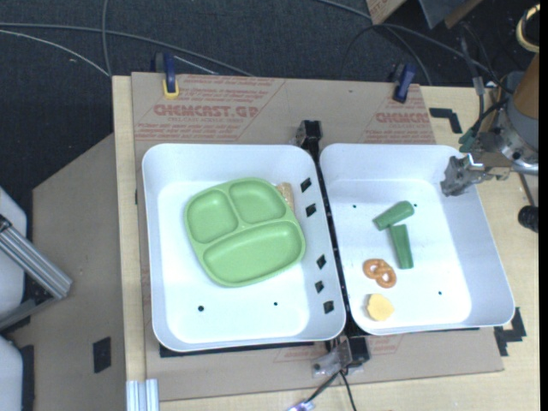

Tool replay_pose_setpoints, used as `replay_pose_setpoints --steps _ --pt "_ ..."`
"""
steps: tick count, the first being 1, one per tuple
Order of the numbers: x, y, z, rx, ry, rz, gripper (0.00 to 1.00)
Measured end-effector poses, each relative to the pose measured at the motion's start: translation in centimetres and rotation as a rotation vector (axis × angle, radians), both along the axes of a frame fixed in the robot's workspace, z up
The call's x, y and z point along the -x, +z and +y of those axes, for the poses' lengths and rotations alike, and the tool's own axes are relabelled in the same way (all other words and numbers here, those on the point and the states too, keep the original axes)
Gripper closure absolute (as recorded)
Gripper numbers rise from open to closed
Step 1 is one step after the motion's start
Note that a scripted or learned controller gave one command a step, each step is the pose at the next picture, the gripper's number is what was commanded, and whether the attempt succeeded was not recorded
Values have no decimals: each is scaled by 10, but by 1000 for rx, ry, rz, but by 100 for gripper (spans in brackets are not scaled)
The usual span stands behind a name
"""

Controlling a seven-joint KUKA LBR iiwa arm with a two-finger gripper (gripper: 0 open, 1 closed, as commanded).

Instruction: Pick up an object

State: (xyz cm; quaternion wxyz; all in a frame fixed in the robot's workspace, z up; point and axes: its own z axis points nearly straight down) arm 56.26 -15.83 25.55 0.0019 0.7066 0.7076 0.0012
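At far-right rim of right bin (479, 229): gripper (455, 181), empty, finger state unreadable. Left and nearer in same bin: green block (393, 215), green cylinder (402, 247), pretzel (379, 271), yellow piece (379, 307). All well apart from gripper.

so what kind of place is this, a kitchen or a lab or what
Most likely a robotics lab test bench, not a kitchen. Two white bins sit on a protective-film board held by blue clamps, loose cables trail over dark carpet, and the food, a pretzel and green pieces, looks like toys.
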Motion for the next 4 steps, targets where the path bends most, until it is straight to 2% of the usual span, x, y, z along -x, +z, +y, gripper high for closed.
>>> replay_pose_setpoints --steps 1,2,4 --pt "3 -13 50 -4 4 7 100" --pt "2 -6 105 -4 5 5 100" --pt "2 -7 228 -3 5 6 100"
